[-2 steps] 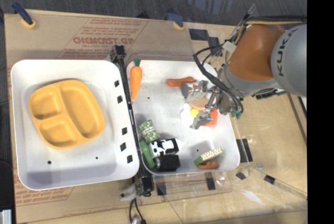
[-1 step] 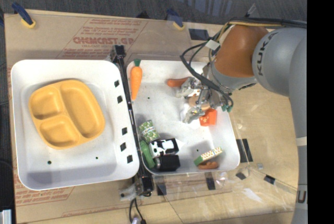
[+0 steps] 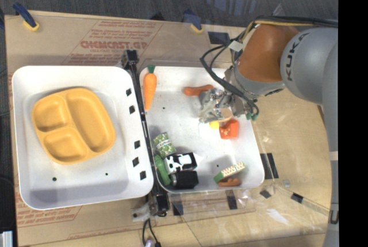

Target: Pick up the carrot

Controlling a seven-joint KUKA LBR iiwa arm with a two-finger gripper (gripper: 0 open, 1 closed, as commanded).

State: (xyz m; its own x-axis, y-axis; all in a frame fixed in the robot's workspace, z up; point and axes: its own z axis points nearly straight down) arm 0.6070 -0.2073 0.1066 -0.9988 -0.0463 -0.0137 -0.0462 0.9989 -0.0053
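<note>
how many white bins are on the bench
2. The left bin holds a yellow divided plate. The right bin holds the carrot at its top-left corner, other toys, and the gripper.

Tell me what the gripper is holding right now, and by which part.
Nothing that can be seen: the gripper hangs over the right bin, apart from the carrot at its far left corner.

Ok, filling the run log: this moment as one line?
carrot: right bin's far-left corner, untouched | claw: over bin's right half, apart from carrot | pick: not done
</note>
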